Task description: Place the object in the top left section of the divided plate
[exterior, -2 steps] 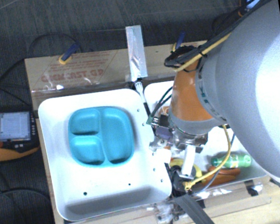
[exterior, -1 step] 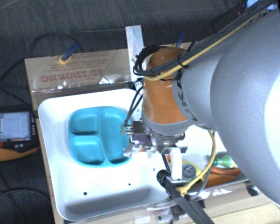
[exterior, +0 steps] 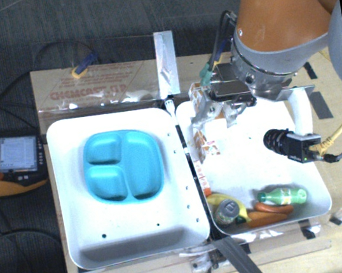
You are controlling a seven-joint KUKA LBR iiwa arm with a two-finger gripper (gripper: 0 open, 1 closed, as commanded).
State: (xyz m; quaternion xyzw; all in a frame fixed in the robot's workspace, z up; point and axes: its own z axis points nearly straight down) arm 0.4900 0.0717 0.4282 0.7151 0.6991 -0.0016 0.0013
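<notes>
A blue divided plate lies in the left bin, and its top left section holds nothing. My gripper hangs over the top left corner of the right bin, beneath the grey wrist and orange band. A crumpled clear packet with orange print sits right below and beside the gripper, against the bin's left wall. The wrist hides where the gripper meets the packet. Along the right bin's front edge lie a green bottle, an orange carrot-like piece and a yellow round item.
A black unit with a yellow cable juts from the arm over the right bin. The ridge between the bins runs front to back. A clear plastic sheet lies behind the left bin, and a handheld screen device rests on the floor at left.
</notes>
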